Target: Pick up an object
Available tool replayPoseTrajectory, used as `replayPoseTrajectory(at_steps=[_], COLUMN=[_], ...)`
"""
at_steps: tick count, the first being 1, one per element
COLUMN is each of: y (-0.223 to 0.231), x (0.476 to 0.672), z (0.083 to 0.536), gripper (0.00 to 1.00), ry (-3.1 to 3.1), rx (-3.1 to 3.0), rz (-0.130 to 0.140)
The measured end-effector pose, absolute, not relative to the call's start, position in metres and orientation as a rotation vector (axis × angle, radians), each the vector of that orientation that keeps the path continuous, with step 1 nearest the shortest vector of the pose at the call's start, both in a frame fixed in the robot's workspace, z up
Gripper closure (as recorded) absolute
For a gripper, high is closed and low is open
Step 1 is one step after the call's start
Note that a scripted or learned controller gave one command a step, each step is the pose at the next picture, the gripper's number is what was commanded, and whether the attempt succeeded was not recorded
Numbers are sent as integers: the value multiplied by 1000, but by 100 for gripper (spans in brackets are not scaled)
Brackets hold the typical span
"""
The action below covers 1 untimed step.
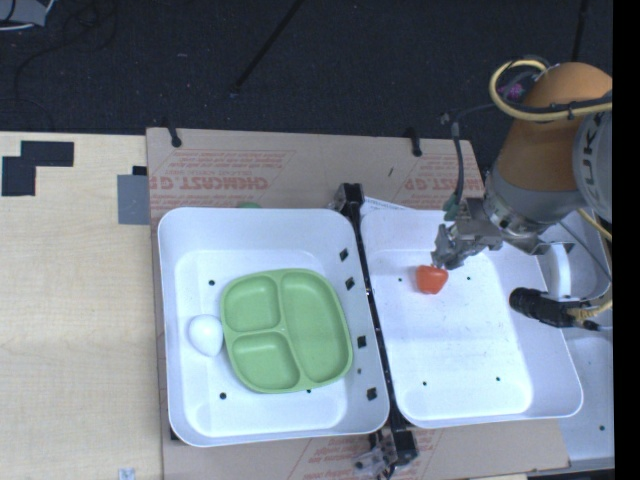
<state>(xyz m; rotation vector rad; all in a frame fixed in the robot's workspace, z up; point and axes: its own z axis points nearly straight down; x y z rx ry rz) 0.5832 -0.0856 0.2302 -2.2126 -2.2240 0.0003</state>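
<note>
Two white bins: left bin [190, 238] at lower middle, right bin [480, 368] at lower right. One green plate [285, 330] in the left bin, with three compartments. One white ball [206, 334] by its left rim. One red thing [432, 280], upper right bin. One arm [545, 158], one gripper [447, 256], at right. One cardboard [260, 173] sheet beneath. One black mark [35, 163] and one grey patch [132, 198], upper left.

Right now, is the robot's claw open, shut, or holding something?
Claw: cannot be told. It is right beside the small red thing in the right-hand bin.
</note>
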Motion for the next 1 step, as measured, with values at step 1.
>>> replayPoseTrajectory(at_steps=[1], y=[-37], x=[581], z=[219], gripper=[100], ry=[-2222], rx=[-2214], rz=[3])
